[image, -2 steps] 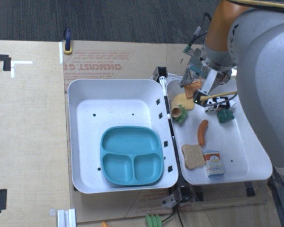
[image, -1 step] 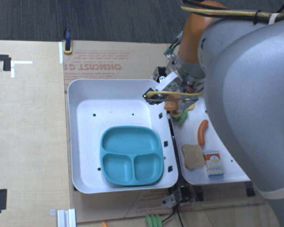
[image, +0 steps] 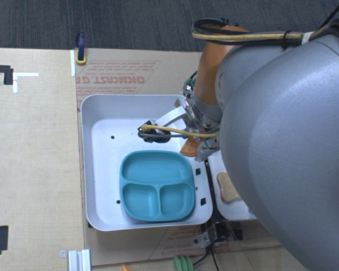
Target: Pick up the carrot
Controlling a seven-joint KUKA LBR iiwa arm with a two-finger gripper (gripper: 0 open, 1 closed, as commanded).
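Observation:
A small orange piece, seemingly the carrot (image: 188, 147), shows at the right edge of the left bin (image: 96, 151), just above the teal plate's top right corner. My gripper (image: 199, 143) hangs directly over it, below the orange wrist band. The wrist and the big grey arm hide most of the carrot. I cannot tell whether the gripper touches it. A yellow cable with a dark end (image: 152, 133) reaches left from the wrist over the bin floor.
A teal plate (image: 157, 186) with three compartments lies in the lower half of the left bin. A tan, bread-like item (image: 229, 188) lies in the right bin (image: 231, 210), mostly under the arm. Green objects (image: 183, 262) sit beyond the bins' near edge.

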